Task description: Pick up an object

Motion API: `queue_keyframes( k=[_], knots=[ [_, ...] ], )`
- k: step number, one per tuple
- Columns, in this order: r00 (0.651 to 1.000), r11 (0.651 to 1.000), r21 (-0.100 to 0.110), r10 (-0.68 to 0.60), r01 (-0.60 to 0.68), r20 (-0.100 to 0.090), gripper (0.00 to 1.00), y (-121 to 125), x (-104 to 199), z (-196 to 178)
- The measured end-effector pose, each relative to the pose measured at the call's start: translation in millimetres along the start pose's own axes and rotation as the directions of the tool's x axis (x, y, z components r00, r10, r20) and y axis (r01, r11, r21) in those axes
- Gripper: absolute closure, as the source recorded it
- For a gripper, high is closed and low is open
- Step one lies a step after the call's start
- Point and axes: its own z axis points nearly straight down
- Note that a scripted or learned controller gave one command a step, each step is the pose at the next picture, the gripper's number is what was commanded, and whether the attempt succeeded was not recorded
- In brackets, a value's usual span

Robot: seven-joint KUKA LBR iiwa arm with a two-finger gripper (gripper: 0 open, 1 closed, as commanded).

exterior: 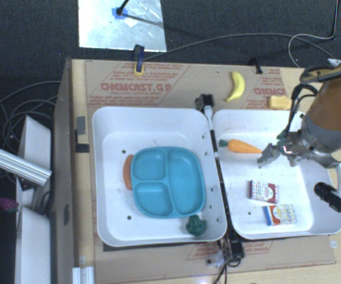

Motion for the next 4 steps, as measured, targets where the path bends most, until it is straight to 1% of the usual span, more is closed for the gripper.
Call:
queue_keyframes(
  k=[1,2,3,4],
  knots=[
    [1.0,1.0,-0.002,0.0,0.0,0.001,0.0,-20,8,88],
    [1.0,1.0,-0.003,-0.002,0.002,0.001,0.0,49,-1,70],
    [1.0,1.0,0.001,0.0,0.0,0.0,0.0,1,4,88],
    [1.0,1.0,-0.002,-0.001,0.001,0.002,0.0,73,-60,102]
  ],
)
